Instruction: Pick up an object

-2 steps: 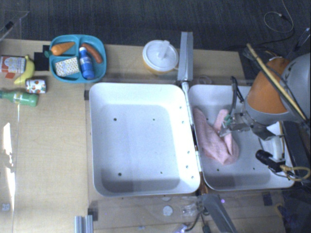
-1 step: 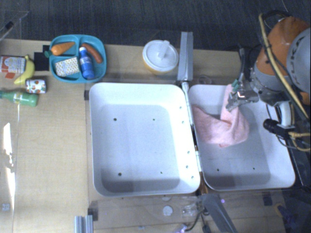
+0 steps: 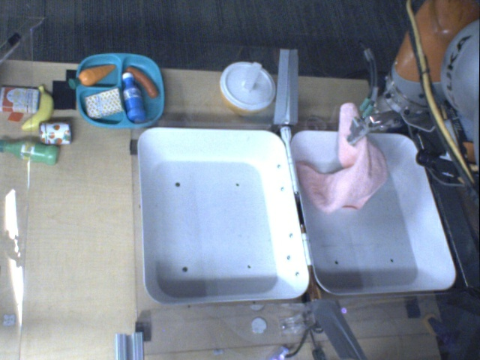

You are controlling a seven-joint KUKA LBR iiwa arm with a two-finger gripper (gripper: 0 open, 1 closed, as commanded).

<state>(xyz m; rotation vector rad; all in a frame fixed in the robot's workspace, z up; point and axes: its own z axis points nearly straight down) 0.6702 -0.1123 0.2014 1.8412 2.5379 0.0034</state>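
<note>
A pink cloth (image 3: 346, 172) hangs over the back part of the right bin (image 3: 390, 268). Its top corner is pulled up to a point and pinched between the fingers of my gripper (image 3: 357, 128). The lower folds of the cloth still rest on the bin floor near the left wall. The gripper reaches in from the right at the bin's back edge, shut on the cloth.
The left bin (image 3: 217, 276) lies beside the right one. Behind the bins stand a yellow cup with a white lid (image 3: 247, 87) and a metal post (image 3: 286, 88). A blue tray of toy food (image 3: 120, 88) and small toys (image 3: 34, 130) lie at far left.
</note>
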